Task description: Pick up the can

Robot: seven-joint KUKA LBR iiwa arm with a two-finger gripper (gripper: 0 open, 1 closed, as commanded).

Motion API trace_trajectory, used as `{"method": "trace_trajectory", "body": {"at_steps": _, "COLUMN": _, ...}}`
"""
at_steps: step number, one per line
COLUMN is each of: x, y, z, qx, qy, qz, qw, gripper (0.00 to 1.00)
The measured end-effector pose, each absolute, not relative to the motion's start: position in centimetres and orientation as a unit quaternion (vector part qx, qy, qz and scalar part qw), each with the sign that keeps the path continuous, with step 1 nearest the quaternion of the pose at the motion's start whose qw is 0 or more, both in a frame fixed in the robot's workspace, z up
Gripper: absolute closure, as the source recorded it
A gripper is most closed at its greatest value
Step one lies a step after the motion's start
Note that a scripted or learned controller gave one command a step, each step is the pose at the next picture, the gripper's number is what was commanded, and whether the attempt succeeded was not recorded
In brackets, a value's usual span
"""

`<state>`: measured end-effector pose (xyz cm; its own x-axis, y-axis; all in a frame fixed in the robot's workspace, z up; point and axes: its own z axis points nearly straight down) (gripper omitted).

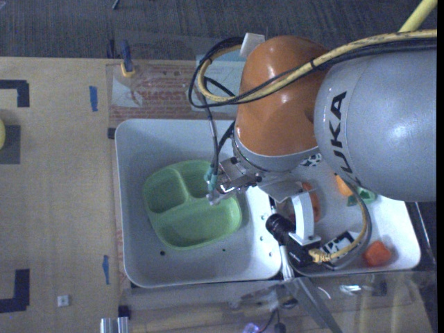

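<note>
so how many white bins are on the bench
2. The left bin holds a green divided tray. The right bin sits beside it, mostly covered by the arm, so some contents may be hidden.

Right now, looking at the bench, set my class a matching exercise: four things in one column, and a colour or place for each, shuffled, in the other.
Things:
1. tray
2. left bin
3. arm band
4. tape strip

Descriptions:
A. orange, above the wrist
B. blue, on the bench left of the bins
C. white, holding the tray
D. green, with compartments

Pairs: 1-D, 2-C, 3-A, 4-B
</note>
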<state>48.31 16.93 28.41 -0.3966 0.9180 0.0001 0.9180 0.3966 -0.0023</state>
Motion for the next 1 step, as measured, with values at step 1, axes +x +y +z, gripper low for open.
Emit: {"method": "trace_trajectory", "body": {"at_steps": 1, "x": 47.85, "y": 19.94, "z": 26.07, "qx": -0.67, "qy": -0.743, "qz": 0.0017, "qw": 0.001, "gripper": 1.0}}
